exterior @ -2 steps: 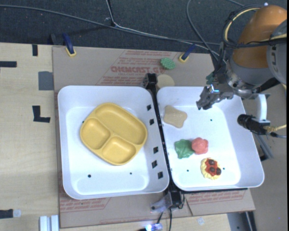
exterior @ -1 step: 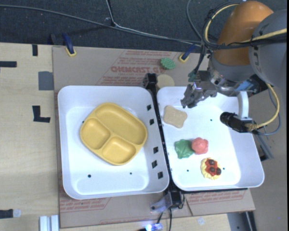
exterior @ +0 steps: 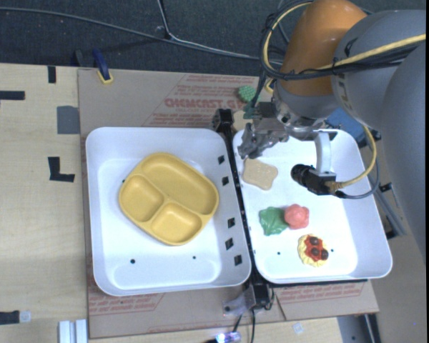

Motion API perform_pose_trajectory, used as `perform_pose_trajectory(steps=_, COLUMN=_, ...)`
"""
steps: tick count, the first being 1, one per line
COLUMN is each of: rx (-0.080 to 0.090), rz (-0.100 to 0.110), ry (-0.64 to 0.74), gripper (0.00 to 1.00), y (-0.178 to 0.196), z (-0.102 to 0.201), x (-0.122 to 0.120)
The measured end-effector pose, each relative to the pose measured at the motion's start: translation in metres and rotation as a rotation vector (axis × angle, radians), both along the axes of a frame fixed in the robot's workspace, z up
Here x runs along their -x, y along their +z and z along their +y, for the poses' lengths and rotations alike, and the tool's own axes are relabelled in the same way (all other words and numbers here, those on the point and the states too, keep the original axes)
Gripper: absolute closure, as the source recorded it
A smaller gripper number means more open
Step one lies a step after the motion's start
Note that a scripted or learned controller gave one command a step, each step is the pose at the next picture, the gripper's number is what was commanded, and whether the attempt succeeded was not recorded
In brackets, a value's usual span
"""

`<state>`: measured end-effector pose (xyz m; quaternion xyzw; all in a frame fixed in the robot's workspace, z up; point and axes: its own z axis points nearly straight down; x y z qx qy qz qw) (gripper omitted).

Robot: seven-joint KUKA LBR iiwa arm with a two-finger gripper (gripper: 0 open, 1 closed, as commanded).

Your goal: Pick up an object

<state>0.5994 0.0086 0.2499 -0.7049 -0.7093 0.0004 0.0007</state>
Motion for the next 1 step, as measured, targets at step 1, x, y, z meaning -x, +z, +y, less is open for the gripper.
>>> perform_pose_trajectory(steps=1, rx=0.001, rz=0.000, ry=-0.001, gripper=1.00, y=-0.0159, z=0.0452, x=-0.0136)
